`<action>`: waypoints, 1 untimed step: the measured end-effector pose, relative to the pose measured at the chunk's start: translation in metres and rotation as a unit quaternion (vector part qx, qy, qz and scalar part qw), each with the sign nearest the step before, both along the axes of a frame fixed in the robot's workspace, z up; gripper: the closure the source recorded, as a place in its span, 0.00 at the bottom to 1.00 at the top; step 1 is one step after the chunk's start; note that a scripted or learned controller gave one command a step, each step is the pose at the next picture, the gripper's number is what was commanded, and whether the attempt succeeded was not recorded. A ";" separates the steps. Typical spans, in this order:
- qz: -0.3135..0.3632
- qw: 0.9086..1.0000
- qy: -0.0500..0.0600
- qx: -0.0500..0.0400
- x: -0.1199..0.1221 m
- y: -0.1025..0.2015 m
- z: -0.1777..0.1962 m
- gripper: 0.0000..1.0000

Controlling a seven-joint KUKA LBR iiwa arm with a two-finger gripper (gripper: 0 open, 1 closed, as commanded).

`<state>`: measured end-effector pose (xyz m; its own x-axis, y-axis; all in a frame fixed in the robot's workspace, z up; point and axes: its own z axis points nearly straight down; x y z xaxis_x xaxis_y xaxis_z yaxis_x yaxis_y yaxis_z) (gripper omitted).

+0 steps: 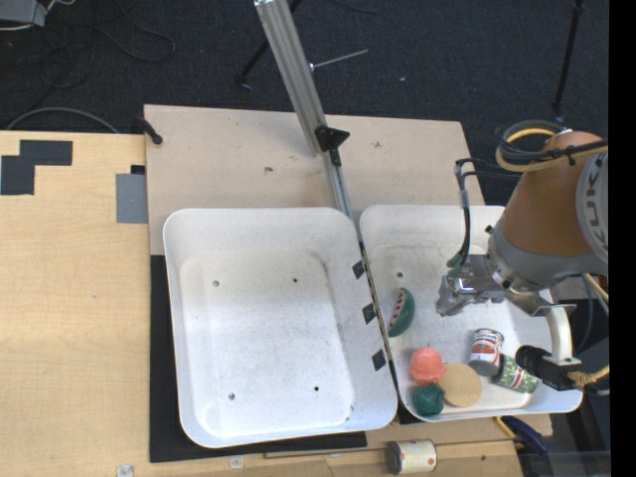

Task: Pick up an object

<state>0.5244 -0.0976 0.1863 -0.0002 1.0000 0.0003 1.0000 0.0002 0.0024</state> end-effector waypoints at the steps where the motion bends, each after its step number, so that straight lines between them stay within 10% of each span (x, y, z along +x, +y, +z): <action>1: 0.001 1.000 0.000 0.000 0.005 0.009 0.053 1.00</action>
<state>0.5298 -0.0889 0.2390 -0.0014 1.0000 0.0002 1.0000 0.0014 0.0031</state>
